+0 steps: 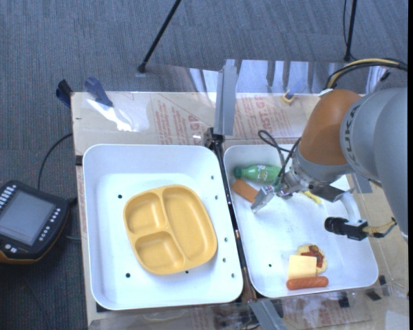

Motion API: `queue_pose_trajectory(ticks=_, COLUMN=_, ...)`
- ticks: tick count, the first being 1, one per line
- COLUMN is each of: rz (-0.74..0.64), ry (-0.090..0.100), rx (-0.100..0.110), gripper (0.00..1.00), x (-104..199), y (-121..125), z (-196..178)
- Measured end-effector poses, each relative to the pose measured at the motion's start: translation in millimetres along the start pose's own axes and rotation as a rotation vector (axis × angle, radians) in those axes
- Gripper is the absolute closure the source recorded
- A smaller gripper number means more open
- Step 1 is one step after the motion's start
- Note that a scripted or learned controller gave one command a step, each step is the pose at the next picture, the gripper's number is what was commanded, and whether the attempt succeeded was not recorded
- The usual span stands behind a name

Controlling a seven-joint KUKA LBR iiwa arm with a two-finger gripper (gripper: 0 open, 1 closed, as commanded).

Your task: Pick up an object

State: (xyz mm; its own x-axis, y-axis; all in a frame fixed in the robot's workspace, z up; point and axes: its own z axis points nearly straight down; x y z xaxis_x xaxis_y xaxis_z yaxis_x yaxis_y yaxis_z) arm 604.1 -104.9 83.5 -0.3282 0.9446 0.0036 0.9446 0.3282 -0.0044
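Note:
In the right bin [358, 253], a green bottle [256, 172] lies on its side near the far left corner. Just in front of it lies an orange-brown stick-shaped piece [244, 190]. My gripper [274, 196] hangs low over the bin floor immediately right of that piece and just below the bottle. It is open, with nothing between its fingers. Toward the bin's near right corner sit a yellow cheese slice [302, 264], a red sausage [307, 282] and a small brown-red food item [316, 254].
The left bin [103, 184] holds a yellow divided plate [170, 228]. A metal post [225, 108] rises behind the divider between the bins. A small yellow item [312, 197] lies under the wrist. A teach pendant [22, 218] sits off the bench at left.

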Motion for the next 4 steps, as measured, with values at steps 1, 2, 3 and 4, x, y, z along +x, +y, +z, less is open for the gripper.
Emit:
queue_pose_trajectory(ticks=1, rz=0.026, ry=0.003, rx=0.013, gripper=0.0, x=4, y=40, z=3)
queue_pose_trajectory(ticks=2, rz=0.02, ry=0.003, rx=0.014, gripper=1.0, x=5, y=41, z=-4)
queue_pose_trajectory(ticks=3, rz=0.02, ry=0.009, rx=0.025, gripper=0.0, x=6, y=39, z=-2)
queue_pose_trajectory(ticks=4, rz=0.215, ry=-0.002, rx=-0.002, gripper=0.0, x=-75, y=16, z=-28)
